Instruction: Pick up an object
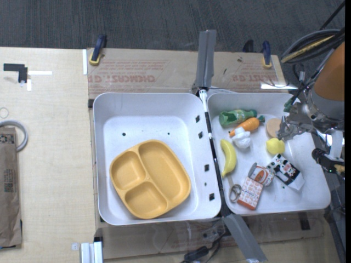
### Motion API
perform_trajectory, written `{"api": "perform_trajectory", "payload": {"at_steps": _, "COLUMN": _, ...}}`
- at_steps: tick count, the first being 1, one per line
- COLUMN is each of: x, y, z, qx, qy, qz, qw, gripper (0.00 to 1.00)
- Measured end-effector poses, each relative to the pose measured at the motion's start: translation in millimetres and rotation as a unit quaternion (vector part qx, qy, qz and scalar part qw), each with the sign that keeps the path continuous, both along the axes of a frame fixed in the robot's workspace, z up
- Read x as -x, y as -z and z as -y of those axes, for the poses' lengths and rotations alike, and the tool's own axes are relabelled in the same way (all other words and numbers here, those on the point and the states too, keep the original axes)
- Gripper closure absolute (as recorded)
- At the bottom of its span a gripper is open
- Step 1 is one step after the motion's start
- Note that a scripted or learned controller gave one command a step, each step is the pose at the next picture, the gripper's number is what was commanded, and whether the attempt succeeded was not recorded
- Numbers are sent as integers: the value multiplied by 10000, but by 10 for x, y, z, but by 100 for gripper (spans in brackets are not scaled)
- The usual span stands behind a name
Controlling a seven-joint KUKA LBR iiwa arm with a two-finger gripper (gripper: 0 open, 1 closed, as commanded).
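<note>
While reaching in, end effector (285, 131) above lemon (275, 146)

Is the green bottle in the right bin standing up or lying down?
Lying down: the green bottle rests lengthwise on the right bin floor, just above the carrot.

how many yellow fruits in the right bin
2: a banana by the bin's left wall, and a lemon right of it, just under the gripper. The arm may hide others.

Pale wooden bench (49, 108); dark grey carpet floor (137, 10) beyond; cardboard sheet (142, 73) clamped at rear edge.
</note>
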State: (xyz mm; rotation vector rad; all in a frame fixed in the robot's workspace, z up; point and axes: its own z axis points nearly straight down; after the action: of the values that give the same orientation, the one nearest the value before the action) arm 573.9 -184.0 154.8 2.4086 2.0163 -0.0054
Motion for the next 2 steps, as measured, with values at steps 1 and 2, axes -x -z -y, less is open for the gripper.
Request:
{"api": "perform_trajectory", "payload": {"at_steps": 1, "x": -1, "y": -3, "z": 0, "qx": -1, "qy": 1, "qz": 1, "qw": 10000, "gripper": 0}}
{"api": "perform_trajectory", "payload": {"at_steps": 2, "x": 675, "y": 512, "z": -33, "qx": -12, "qy": 514, "qz": -10, "qw": 9987, "gripper": 0}}
